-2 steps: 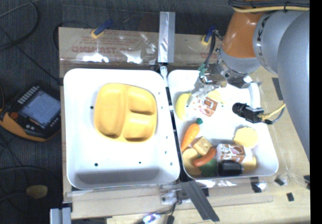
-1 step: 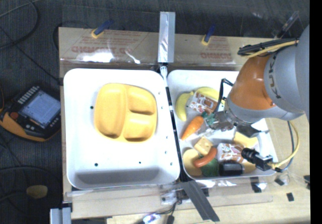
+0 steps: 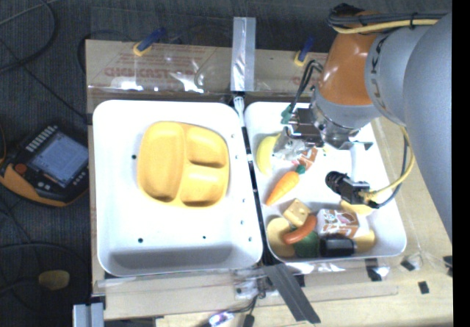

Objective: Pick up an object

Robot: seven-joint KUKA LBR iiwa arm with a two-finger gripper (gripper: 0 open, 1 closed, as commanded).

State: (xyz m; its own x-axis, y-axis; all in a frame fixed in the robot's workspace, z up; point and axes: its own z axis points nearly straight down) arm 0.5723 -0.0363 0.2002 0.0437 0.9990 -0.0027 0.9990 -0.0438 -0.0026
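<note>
Reaching in from the right, bending down over the right bin [image 3: 389, 241], gripper [image 3: 299, 143] hovering just above the tapered orange carrot [image 3: 283, 184] at frame centre-right, finger opening impossible to tell.

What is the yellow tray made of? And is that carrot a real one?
The yellow tray looks like moulded plastic: smooth, one even colour, rounded compartments with soft shine. The carrot in the right bin is probably a plastic toy: its orange is flat and glossy, its green top tidy. I can't be certain from this view alone.
</note>
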